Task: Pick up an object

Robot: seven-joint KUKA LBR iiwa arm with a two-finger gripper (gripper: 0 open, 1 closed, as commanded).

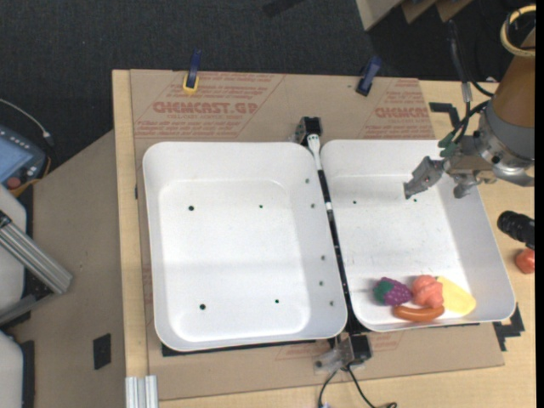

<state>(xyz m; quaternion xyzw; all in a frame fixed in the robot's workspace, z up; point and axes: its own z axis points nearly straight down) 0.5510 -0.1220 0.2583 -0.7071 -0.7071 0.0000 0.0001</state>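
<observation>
Toys cluster [422,297] at the right bin's [382,228] near corner: purple grapes, orange piece, yellow piece, sausage. My end effector [442,178] hangs open and empty over the far end, well apart. Approach step; next I must travel nearward and descend.

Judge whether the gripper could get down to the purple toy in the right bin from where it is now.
Probably yes. The gripper is over the right bin, with bare floor between it and the purple toy. An orange toy and sausage crowd it.
</observation>
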